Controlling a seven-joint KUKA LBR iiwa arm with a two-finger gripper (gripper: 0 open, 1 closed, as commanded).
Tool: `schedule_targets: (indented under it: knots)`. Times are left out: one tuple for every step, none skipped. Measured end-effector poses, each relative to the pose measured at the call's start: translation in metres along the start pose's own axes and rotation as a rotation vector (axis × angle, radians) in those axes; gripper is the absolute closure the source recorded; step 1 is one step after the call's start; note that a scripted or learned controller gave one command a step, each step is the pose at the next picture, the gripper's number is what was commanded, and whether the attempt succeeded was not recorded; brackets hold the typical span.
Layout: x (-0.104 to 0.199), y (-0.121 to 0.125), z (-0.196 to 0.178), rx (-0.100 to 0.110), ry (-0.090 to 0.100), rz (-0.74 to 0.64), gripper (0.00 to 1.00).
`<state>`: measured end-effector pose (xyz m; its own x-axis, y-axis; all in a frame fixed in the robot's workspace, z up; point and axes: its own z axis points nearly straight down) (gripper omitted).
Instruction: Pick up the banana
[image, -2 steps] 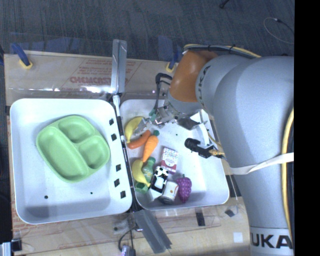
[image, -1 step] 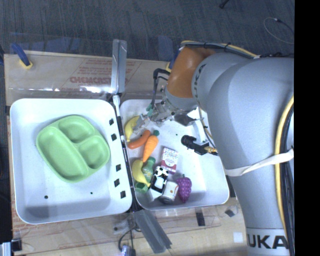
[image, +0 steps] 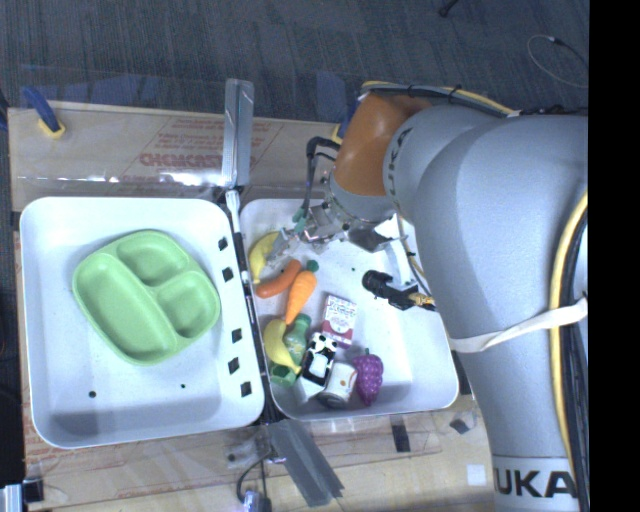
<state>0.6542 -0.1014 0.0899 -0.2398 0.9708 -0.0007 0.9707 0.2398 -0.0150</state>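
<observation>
Arm: grey, orange band above the wrist, reaching in from the right and covering the far right part of the right bin.

Table: brown surface carrying two shallow white bins side by side.

Left bin: holds one green divided plate, lying flat near its middle.

Right bin: crowded with small toy foods.

Claw: low over the far left corner of the right bin, just beside the banana; whether it is released or clenched I cannot tell from here, and nothing is seen held in it.

Banana: yellow, curved, lying against the bin's left wall at the far end, the claw just to its right and a carrot touching its near side. Judged a light, stiff plastic toy with a smooth, slippery skin; best taken across the middle of the curve, where it is thickest, not at the tapering tips.

Carrot: orange, slanted, with a second orange piece beside it.

Small carton, black-and-white carton, purple grapes: clustered at the near end.
</observation>
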Motion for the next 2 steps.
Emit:
schedule_targets:
  knots:
    - [0.0000, 0.0000, 0.0000, 0.000, 0.000, 0.000, 0.00]
    - [0.0000, 0.0000, 0.0000, 0.000, 0.000, 0.000, 0.00]
